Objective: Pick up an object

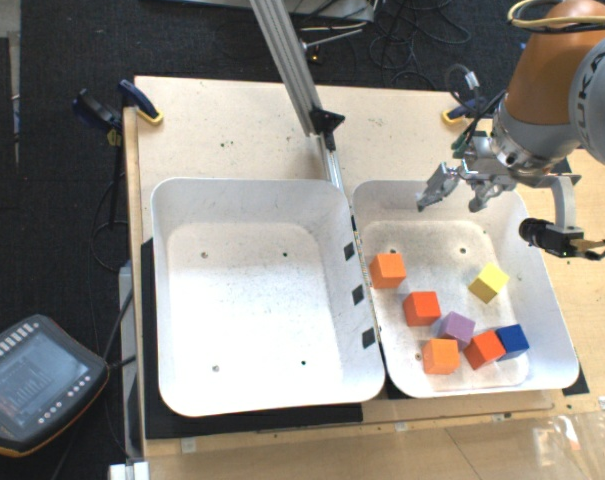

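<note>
Several small cubes lie in the right bin [542, 298]: an orange cube [388, 269], a red-orange cube [421, 308], a yellow cube [488, 283], a purple cube [457, 326], another orange cube [441, 355], a red cube [484, 348] and a blue cube [512, 340]. My gripper [454, 194] hangs over the far end of that bin, well above and behind the cubes. Its two fingers are spread apart with nothing between them.
The left bin [182, 208] lies beside the right one. A slanted metal pole [287, 48] crosses the bench's back and ends near the bins' shared edge. Clamps sit at the bench's far corners. A teach pendant [32, 383] lies off the bench at lower left.
</note>
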Robot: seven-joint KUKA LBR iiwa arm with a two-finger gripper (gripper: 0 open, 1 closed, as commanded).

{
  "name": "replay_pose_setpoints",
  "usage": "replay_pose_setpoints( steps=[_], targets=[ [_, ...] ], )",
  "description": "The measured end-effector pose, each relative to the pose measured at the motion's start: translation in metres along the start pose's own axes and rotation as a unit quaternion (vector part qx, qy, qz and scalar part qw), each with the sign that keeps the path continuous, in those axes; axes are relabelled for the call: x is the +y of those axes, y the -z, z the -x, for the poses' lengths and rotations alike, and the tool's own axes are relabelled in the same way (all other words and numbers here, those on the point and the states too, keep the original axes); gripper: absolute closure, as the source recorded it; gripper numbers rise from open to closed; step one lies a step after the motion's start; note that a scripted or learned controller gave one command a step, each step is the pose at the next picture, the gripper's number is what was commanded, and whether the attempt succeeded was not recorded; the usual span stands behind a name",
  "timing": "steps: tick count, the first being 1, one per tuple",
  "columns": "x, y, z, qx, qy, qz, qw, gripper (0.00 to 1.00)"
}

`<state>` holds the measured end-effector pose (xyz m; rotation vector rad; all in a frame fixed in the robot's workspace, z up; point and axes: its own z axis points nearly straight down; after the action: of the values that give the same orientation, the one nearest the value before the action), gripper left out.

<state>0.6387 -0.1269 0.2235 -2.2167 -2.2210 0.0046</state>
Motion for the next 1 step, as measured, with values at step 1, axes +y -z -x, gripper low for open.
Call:
replay_pose_setpoints(
  steps=[1],
  targets=[
    [0.0009,0.0031,0.0000,-0.001,0.001,0.002,1.0000,0.00]
  ],
)
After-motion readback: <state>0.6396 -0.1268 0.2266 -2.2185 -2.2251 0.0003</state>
